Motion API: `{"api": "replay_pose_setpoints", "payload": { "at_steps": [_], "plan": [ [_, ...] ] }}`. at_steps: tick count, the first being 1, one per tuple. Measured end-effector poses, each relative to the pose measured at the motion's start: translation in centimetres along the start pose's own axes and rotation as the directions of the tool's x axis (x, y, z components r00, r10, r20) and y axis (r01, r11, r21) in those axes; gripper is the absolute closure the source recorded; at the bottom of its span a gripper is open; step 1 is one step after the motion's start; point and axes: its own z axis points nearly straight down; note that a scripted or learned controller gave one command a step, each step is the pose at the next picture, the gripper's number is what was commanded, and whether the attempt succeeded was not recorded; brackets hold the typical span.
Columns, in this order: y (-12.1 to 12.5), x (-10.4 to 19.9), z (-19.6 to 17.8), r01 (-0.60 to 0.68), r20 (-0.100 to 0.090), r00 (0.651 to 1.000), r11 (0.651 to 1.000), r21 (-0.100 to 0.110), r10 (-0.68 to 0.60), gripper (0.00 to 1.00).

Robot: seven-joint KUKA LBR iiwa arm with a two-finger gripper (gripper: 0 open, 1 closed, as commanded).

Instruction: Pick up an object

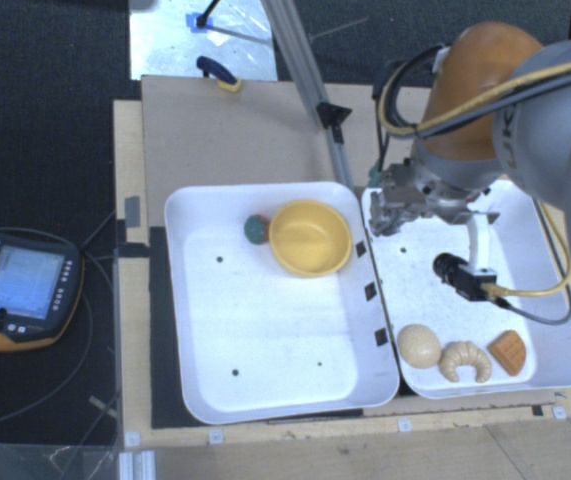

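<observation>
The left bin point(265, 368) holds a yellow bowl point(310, 238) at its back, with a small dark green ball point(256, 229) touching the bowl's left side. Along the front of the right bin point(545, 258) lie a pale round bun point(419, 346), a croissant point(467, 360) and an orange waffle-like piece point(510, 352). My gripper point(385, 213) hangs over the back left corner of the right bin, just right of the bowl and well behind the three food pieces. I see nothing held in it.
A black cylinder on a white bracket point(462, 271) with a yellow cable hangs from the arm over the right bin's middle. A metal pole point(305, 68) slants over the bench behind the bins. A teach pendant point(20, 288) lies on the floor at the left.
</observation>
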Motion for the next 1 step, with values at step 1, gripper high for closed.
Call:
{"api": "replay_pose_setpoints", "payload": {
  "at_steps": [1],
  "plan": [
    [0.72,4.66,1.04,-0.002,0.000,1.000,1.000,0.002,0.002,1.00]
  ]
}}
